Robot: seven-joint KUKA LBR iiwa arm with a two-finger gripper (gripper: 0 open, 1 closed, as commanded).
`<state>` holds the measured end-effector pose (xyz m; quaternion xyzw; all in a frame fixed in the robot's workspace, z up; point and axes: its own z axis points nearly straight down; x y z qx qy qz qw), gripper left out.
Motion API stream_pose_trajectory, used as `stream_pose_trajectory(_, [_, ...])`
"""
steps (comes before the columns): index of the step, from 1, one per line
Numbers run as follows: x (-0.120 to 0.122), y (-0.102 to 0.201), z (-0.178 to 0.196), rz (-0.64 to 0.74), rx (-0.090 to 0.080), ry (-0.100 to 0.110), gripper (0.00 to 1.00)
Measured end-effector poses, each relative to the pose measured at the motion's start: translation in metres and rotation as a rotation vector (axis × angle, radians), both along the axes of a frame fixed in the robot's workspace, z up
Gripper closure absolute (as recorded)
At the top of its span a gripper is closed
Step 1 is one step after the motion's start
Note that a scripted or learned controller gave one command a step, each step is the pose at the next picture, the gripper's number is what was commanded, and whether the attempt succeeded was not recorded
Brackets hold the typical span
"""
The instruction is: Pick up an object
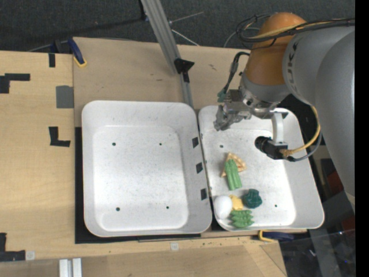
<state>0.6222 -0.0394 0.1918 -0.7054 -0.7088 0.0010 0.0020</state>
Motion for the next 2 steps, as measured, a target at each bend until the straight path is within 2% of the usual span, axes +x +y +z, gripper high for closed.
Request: stream_pose_trajectory(2, [-0.037,0.096,-0.001,0.001,0.000,0.000,1.00])
